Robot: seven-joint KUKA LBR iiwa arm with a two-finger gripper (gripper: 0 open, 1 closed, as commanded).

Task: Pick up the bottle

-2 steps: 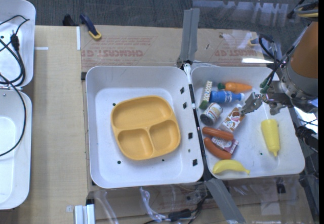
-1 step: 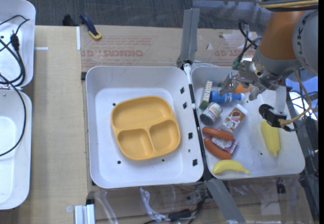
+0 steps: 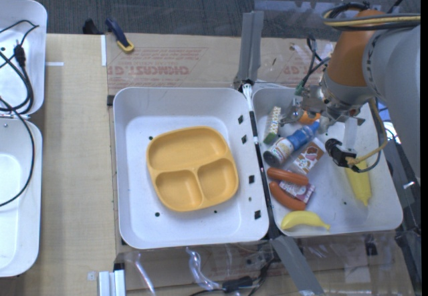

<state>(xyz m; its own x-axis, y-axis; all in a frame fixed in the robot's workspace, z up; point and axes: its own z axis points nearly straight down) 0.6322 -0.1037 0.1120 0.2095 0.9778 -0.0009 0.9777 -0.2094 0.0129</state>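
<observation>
Currently looking down through the camera view: gripper (image 3: 300,108) hanging low over the far part of the right bin (image 3: 384,221), reaching in under the orange-banded wrist. Not showing clearly enough to tell whether spread or pressed together; nothing visibly pinched, so not counting anything as held.

Lying just below and slightly to the left of the gripper: the bottle (image 3: 289,145), on its side on the bin floor, blue cap (image 3: 313,129) pointing up toward the gripper, white labelled body trailing away toward the wall between the bins. Crowding the bottle on the side away from the gripper: a small snack packet (image 3: 308,159) touching or nearly touching the body, and two sausages (image 3: 288,186) a little further off. Sitting right beside the gripper: a small orange item (image 3: 309,116), too small to name. Resting well off to the gripper's left, in the other bin: a yellow divided plate (image 3: 192,168).

Judging the handling: probably light, stiff plastic, smooth and round, so likely rolling or slipping out under an off-centre squeeze. Favouring a hold across the middle of the body, closing crosswise to its long axis, rather than on the narrow cap; watching for the packet getting caught alongside.
</observation>
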